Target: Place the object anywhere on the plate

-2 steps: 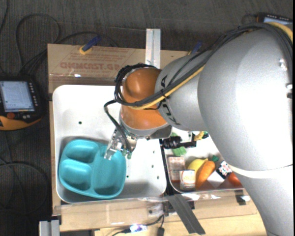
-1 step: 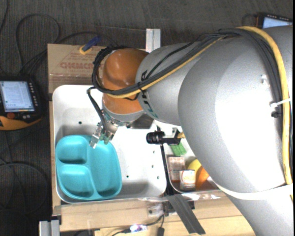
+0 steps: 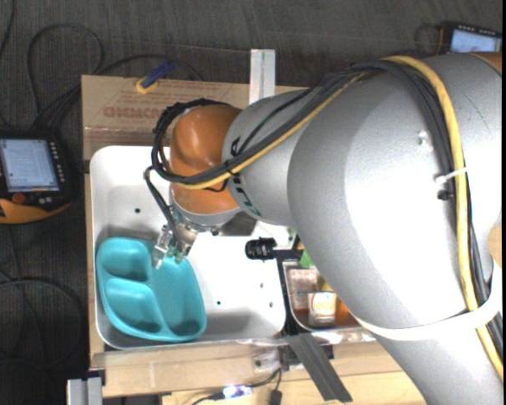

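Observation:
A teal plate (image 3: 148,292) with two compartments lies in the front left corner of the left white bin (image 3: 118,175). My gripper (image 3: 173,251) hangs from the orange wrist band, low over the plate's upper right rim. A small greenish patch shows at its tip, but I cannot tell whether that is a held object or part of the plate. The big grey arm hides most of the right bin.
The right bin (image 3: 288,310) shows as a sliver under the arm, with a brownish jar (image 3: 304,281), a yellow-orange item (image 3: 325,307) and something green (image 3: 301,245). A cardboard sheet (image 3: 126,99) lies behind the bins. A teach pendant (image 3: 24,171) sits on the floor at left.

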You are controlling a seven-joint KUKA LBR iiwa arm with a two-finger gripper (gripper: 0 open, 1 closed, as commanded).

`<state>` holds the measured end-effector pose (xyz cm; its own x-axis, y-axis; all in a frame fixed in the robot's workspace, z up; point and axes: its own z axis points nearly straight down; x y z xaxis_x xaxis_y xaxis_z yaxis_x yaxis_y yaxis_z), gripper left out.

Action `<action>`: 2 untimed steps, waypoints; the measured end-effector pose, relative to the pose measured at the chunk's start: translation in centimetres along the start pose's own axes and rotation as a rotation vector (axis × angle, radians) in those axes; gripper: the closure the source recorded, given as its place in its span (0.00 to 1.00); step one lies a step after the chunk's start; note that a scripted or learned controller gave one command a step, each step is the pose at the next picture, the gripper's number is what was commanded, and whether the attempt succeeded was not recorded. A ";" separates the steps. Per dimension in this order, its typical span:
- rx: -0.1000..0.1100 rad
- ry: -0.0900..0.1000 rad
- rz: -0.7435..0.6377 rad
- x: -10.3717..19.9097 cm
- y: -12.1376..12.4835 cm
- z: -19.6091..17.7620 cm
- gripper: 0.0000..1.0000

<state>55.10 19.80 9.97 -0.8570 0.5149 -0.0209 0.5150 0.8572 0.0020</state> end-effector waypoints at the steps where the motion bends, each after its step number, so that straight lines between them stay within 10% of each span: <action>1: -0.012 0.000 0.045 3.1 -6.0 0.7 1.00; 2: 0.001 0.016 -0.108 -1.2 -14.5 -8.4 1.00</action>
<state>48.54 6.79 18.36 -0.9075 0.4200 -0.0054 0.4200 0.9075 -0.0008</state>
